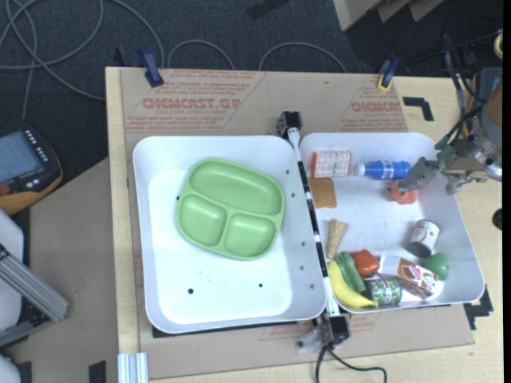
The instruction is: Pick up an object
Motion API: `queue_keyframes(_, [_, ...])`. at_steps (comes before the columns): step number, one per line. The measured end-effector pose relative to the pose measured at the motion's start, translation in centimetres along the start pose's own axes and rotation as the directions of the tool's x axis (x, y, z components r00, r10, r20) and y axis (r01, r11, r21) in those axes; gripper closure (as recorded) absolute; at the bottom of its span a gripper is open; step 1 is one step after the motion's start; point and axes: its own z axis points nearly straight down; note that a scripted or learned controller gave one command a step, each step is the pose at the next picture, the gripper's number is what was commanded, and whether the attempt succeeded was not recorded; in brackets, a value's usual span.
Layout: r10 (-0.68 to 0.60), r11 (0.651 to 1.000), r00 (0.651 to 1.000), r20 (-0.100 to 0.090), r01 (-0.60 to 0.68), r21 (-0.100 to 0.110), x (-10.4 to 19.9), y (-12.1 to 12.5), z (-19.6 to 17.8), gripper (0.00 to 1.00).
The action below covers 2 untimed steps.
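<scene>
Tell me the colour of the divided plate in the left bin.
Light green. The divided plate shows plainly in the camera view, lying in the left bin.

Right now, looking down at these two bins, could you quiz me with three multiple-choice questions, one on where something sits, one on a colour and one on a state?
1. Where is the green tray?
A. left bin
B. right bin
C. on the floor

2. What colour is the bottle?
A. yellow
B. blue
C. black

3. How does the bottle lie?
A. standing upright
B. on its side
C. inside the tray

Answers:
1. A, the tray lies in the left bin, apart from the clutter.
2. B, its body is blue with a white end.
3. B, it lies lengthwise on the floor of the right bin, near the end effector.
</scene>
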Motion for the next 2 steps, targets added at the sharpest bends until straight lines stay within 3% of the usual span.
queue_keyframes(1, [0.001,1.000,1.000,-0.001,-0.001,0.002,3.9,-6.0,9.8,0.00])
queue_keyframes(2, [0.000,1.000,1.000,-0.001,0.000,0.000,6.8,-5.9,16.4,0.00])
